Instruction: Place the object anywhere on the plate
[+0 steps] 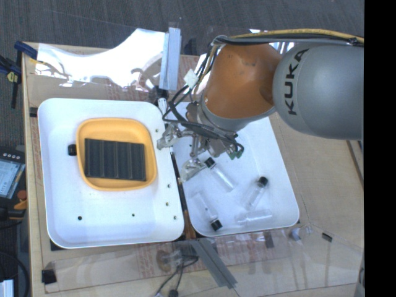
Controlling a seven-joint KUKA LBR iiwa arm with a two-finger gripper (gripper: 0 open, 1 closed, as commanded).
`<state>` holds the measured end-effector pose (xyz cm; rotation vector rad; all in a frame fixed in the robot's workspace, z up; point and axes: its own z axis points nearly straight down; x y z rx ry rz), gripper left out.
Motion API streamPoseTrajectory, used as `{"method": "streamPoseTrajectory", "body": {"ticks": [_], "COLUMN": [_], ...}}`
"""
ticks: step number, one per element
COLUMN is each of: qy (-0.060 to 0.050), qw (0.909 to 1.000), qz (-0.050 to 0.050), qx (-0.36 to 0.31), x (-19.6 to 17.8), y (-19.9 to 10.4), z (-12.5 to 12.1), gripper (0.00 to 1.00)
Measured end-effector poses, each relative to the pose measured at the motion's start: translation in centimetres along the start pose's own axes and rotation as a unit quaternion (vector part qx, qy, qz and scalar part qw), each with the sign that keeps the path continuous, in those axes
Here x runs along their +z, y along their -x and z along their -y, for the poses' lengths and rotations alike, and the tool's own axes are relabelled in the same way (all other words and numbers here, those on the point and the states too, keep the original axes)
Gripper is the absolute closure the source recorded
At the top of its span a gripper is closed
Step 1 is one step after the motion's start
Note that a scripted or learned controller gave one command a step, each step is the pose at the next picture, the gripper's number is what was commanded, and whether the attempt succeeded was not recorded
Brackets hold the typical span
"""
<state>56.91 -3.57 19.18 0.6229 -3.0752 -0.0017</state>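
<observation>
Yellow plate (114,132), carrying a dark ridged insert, waits in the left bin (62,215) as the target. Clear vials (252,193) lie loose in the right bin (284,209), where the hand (201,156) hangs low to pick one; its spread cannot be told.

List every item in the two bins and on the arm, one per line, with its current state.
yellow plate: flat in the left bin, a dark ribbed insert on it, no vial on it.
vial near the gripper: lying in the right bin, black cap towards the gripper.
vial on the right: lying tilted, cap up-right.
front vial: lying, cap towards the front edge.
gripper: low over the right bin's left part.
</observation>
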Motion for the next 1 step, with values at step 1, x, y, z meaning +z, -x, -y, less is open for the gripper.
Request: {"method": "streamPoseTrajectory", "body": {"ticks": [1], "qy": [-0.001], "qw": [0.9973], "qz": [0.003], "qx": [-0.074], "x": [-2.39], "y": [1.09], "z": [-0.67], "gripper": [0.00]}}
